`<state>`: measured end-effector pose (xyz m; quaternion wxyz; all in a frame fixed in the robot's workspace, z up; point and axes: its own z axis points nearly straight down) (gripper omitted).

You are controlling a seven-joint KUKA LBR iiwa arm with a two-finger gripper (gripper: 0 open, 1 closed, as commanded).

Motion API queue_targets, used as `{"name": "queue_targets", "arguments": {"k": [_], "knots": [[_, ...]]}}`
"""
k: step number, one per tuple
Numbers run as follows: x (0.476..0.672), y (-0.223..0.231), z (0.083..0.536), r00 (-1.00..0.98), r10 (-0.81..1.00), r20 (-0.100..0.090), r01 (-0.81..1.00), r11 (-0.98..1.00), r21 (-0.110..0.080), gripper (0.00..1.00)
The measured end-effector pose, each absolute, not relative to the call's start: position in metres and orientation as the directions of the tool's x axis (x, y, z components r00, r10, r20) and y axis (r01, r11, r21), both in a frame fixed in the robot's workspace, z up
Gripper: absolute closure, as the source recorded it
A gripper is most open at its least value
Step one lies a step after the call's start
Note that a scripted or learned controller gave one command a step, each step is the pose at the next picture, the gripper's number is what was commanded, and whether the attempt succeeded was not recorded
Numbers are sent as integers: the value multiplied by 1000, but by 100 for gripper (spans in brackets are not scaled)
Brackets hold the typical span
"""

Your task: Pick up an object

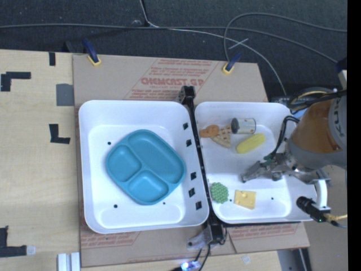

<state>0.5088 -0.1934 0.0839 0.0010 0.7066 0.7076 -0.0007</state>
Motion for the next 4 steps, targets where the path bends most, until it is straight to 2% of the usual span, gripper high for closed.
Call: {"name": "queue_targets", "arguments": {"k": [1,3,4], "knots": [[510,-194,96,-1,1000,-4,1000,1,4,100],[524,-187,202,-2,1000,-2,1000,2,5,100],[525,-187,242,-2,1000,-2,1000,2,4,100]]}}
